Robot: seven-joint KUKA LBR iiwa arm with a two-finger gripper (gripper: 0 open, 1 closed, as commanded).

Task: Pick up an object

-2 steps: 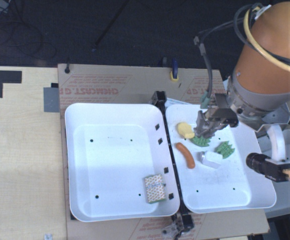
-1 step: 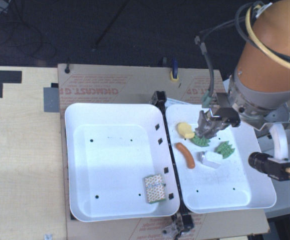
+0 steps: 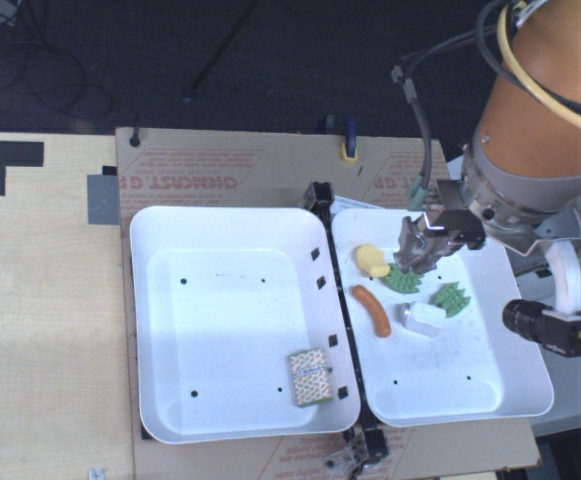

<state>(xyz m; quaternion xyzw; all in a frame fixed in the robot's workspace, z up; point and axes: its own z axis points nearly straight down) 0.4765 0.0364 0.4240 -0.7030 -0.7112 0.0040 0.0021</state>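
The grey two-finger gripper (image 3: 417,258) hangs over the flat dark-green toy (image 3: 403,280) in the right white bin (image 3: 510,393); whether its fingers are parted, I cannot tell; a yellow lump (image 3: 372,260) lies just left of it.

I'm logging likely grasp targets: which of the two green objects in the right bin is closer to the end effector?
The green object beside the yellow piece, right under the end effector; the other green object lies apart, farther right.
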